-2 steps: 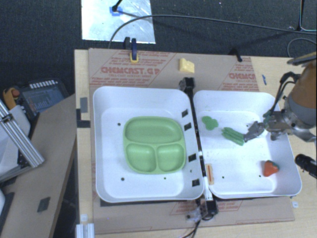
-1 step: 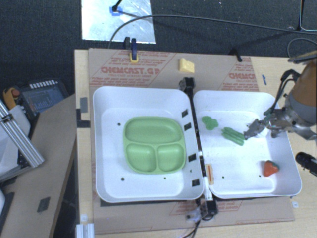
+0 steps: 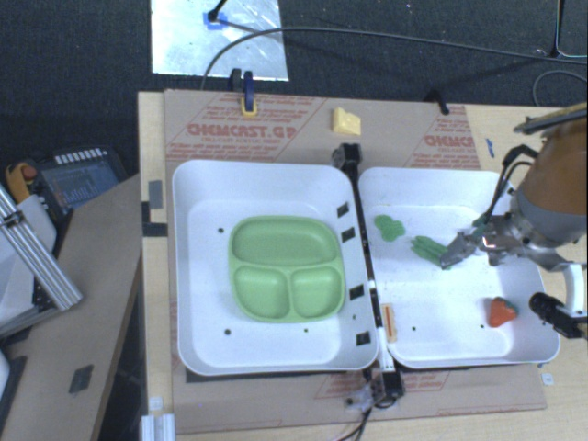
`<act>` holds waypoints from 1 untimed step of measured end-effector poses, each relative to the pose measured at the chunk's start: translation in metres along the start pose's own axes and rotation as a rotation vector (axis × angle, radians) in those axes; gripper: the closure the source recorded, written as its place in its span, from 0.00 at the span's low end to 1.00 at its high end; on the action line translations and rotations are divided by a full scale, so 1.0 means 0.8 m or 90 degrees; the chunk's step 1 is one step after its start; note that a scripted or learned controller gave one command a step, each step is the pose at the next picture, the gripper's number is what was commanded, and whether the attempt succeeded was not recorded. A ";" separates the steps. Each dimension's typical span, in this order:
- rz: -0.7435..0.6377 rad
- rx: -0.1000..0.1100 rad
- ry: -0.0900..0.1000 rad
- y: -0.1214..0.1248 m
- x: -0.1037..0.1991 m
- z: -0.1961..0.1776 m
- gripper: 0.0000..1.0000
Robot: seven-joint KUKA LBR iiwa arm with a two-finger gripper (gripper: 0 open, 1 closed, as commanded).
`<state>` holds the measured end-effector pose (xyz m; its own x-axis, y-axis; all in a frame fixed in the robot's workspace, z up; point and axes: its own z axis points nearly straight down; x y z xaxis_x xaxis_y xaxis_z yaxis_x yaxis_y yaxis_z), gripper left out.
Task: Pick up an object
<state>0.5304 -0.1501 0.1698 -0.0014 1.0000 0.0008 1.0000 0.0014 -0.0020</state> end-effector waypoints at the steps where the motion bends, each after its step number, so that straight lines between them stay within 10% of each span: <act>1: 0.000 0.000 0.000 0.005 0.011 0.059 0.00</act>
<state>0.5342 -0.1411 0.1223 -0.0020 1.0000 0.0014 1.0000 0.0020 -0.0026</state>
